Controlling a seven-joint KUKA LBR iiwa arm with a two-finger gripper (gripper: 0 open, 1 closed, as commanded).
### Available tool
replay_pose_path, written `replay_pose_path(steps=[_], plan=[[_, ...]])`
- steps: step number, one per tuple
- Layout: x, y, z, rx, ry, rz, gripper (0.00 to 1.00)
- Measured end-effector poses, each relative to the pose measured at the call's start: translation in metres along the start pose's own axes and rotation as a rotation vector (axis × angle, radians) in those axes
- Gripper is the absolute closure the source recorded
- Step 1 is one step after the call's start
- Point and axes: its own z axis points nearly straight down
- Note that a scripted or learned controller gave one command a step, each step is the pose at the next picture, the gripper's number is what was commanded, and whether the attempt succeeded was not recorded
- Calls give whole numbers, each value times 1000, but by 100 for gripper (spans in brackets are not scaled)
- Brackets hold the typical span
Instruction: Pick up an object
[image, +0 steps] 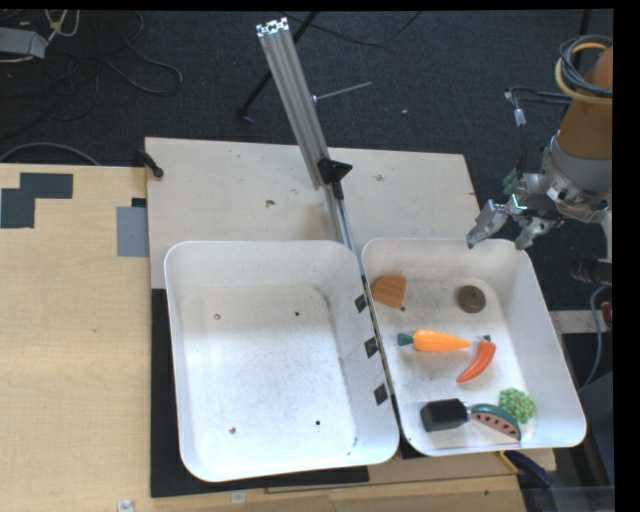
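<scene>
Setting: workbench on dark carpeted floor

A pale board (300, 190) is laid beside a light wood tabletop (70, 350); an aluminium rail (300, 110) is mounted at a slant, and black cables (100, 50) are strewn across the dark carpet (420, 80).

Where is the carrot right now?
The carrot lies in the right bin, near its middle, with the red pepper just to its right and the brown disc above it in the camera view.

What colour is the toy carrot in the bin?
The carrot is orange with a small green top, seen in the camera view, in the right bin.
</scene>
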Motion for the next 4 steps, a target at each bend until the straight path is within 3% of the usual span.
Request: replay_pose_path(steps=[1,4], plan=[[0,1,-3,-4,-1,-3,0],[11,-2,144,-1,-1,-2,0]])
